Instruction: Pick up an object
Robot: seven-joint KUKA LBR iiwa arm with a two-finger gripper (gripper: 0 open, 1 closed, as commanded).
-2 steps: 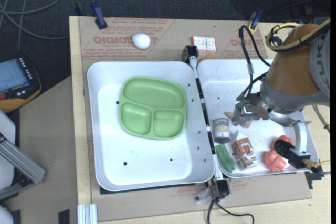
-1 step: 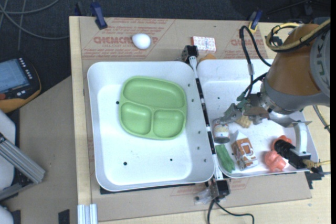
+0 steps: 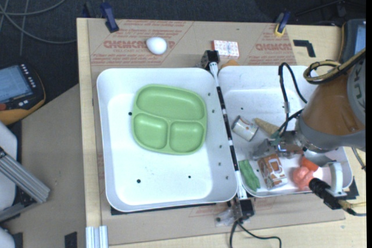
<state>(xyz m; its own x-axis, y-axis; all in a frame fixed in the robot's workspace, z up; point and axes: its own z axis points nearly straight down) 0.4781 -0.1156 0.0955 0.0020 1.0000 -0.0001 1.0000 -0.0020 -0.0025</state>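
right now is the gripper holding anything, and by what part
Cannot be told. The arm covers the gripper over the right bin, above the clutter there, so no hold shows.

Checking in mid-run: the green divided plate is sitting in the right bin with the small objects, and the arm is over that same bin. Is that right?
Not quite. The camera view shows the green divided plate in the left bin, by itself. The small objects, like the orange piece and green packet, lie in the right bin, and the arm is over that right bin.

left bin open around green plate; right bin crowded by arm.
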